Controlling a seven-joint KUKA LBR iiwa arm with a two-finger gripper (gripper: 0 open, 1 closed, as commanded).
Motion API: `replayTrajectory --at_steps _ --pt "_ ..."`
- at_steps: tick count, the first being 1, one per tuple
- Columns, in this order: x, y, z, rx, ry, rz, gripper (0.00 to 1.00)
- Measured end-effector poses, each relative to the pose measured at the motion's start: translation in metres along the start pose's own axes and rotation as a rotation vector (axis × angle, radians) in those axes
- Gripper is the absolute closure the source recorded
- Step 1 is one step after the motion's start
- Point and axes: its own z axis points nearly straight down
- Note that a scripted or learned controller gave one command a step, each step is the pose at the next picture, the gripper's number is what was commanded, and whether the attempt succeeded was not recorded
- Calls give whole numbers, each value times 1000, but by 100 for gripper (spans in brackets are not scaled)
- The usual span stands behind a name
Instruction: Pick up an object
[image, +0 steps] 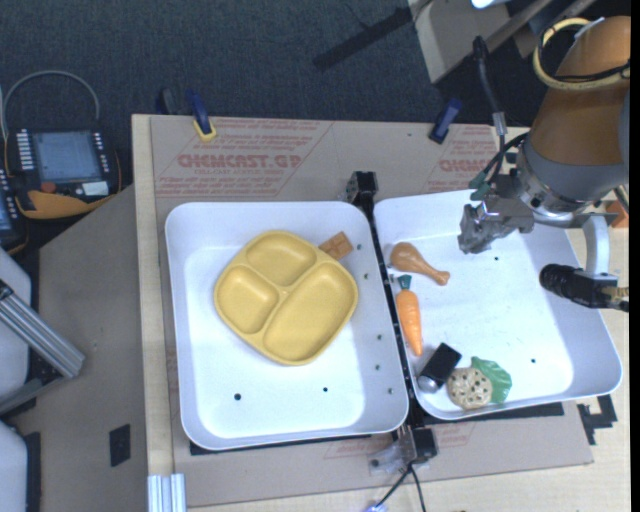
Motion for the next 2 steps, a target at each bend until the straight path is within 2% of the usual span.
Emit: replayTrajectory --at_steps 1,2 --pt "53 -7 1 1 1 -1 100" --pt "107 -31 5 2 0 -1 100"
